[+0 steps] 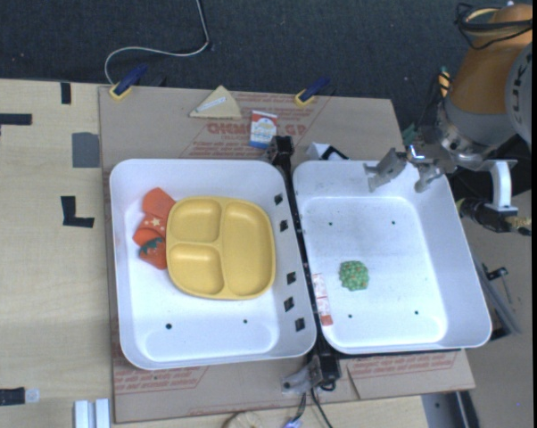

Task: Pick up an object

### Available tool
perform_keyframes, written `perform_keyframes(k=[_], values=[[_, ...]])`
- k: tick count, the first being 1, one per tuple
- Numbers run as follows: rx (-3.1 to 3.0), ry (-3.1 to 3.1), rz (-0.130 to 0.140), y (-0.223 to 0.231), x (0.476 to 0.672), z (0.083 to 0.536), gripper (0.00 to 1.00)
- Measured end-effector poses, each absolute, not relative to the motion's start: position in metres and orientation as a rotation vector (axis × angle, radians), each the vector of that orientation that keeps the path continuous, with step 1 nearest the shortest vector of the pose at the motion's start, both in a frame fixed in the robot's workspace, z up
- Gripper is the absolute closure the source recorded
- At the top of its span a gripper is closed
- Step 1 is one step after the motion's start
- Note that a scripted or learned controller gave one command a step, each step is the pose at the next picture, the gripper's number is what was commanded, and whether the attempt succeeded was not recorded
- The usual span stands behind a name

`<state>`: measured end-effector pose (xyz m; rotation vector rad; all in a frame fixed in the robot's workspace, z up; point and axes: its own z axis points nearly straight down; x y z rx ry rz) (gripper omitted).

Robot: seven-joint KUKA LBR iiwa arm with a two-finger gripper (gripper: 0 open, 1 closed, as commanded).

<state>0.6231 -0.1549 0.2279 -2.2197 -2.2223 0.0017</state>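
Grey arm (483, 87) above right bin's (447, 239) far rim, claw (402, 176) spread.

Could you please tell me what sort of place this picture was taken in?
Most likely a robotics lab bench for grasping trials. Two shallow white plastic bins sit on clamped brown cardboard, a grey and orange robot arm reaches in, and black tape marks dot the wooden bench.

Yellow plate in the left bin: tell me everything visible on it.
The yellow plate is a rounded-square divided dish, plastic by the look, with three compartments, all bare. It lies flat and right side up in the left bin, toward its middle. Its left edge overlaps an orange toy that sticks out beside it. The gripper is over the other bin, apart from it.
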Motion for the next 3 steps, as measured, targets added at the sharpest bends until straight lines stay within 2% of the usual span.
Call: perform_keyframes(k=[1,2,3], values=[[-2.218,-2.219,0.004,-0.110,0.527,0.172,0.00],[-2.218,-2.220,0.003,-0.094,0.505,0.114,0.00],[-2.222,-2.222,-0.001,-0.146,0.523,0.086,0.00]])
